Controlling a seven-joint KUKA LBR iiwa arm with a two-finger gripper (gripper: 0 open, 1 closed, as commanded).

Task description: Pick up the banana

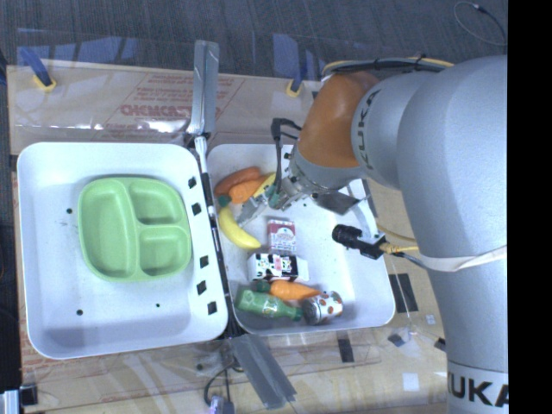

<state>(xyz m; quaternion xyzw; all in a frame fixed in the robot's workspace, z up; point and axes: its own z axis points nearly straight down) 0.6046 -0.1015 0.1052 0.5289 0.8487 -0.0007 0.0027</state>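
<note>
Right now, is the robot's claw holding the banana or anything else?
Nothing shows between its fingers. The gripper is low in the right bin, beside the orange carrot, just above the banana, which lies on the bin floor.

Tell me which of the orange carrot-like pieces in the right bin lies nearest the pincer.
The upper carrot, at the right bin's top left beside the pincer. The other carrot lies far lower, between the green bottle and the cow-patterned carton.

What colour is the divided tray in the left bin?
Light green, seen in the camera view: the divided tray lies in the left bin.
</note>
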